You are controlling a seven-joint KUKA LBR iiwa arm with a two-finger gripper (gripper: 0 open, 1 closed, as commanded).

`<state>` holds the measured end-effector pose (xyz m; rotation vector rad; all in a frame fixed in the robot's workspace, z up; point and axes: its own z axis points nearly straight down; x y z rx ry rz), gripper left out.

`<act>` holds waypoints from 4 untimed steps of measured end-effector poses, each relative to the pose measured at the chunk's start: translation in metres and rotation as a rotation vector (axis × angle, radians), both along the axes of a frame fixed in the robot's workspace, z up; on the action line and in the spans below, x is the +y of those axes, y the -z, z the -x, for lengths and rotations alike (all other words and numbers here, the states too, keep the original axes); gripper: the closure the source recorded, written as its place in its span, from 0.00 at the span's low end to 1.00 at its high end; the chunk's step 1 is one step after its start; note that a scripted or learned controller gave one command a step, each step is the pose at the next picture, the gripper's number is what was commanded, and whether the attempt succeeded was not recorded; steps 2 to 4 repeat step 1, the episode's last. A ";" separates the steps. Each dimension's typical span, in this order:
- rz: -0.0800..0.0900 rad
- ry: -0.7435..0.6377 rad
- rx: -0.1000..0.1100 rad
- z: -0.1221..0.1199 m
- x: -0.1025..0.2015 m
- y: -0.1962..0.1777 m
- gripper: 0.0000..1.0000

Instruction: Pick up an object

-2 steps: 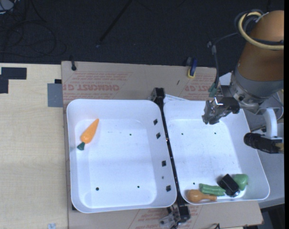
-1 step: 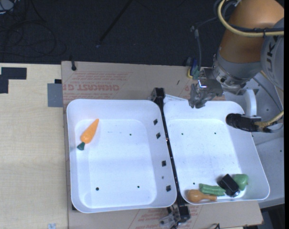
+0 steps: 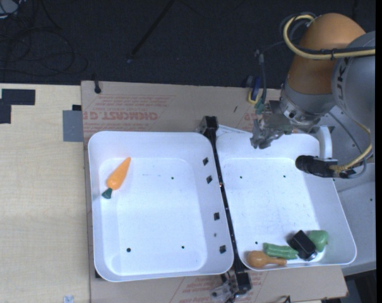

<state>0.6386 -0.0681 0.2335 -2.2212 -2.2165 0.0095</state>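
A grey arm (image 3: 342, 74) with an orange band reaches in from the right and holds its gripper (image 3: 264, 139) above the far edge of the right bin (image 3: 285, 188), near that bin's far-left corner; the claw is too small and dark against the bench to tell whether it is spread or closed, and nothing can be seen in it.

The left bin (image 3: 153, 232) holds one thing, an orange toy carrot (image 3: 118, 174) with a small dark green tip, lying at a slant beside the bin's left wall, well apart from the gripper.

The remaining candidates are bunched in the right bin's near-right corner: a pale green piece (image 3: 318, 237) against the rim, a black block (image 3: 302, 243) lying partly over it, a darker green pod-shaped piece (image 3: 280, 251) just beside the block, and a small orange pear-shaped piece (image 3: 264, 259) touching the near wall.

All look like light, hollow plastic toys, stiff and probably slick, likely to skid or roll under a glancing pinch. The carrot, lying alone, appears the easier take: across its thick middle, fingers square to its length. In the crowded corner, the black block sits uppermost and offers flat sides, though the rim and its neighbours leave little room.
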 end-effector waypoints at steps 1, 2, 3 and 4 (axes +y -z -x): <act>-0.001 -0.002 -0.007 -0.006 -0.005 -0.027 1.00; -0.001 -0.002 -0.007 -0.006 -0.005 -0.027 1.00; -0.001 -0.002 -0.007 -0.006 -0.005 -0.027 1.00; -0.001 -0.002 -0.007 -0.006 -0.005 -0.027 1.00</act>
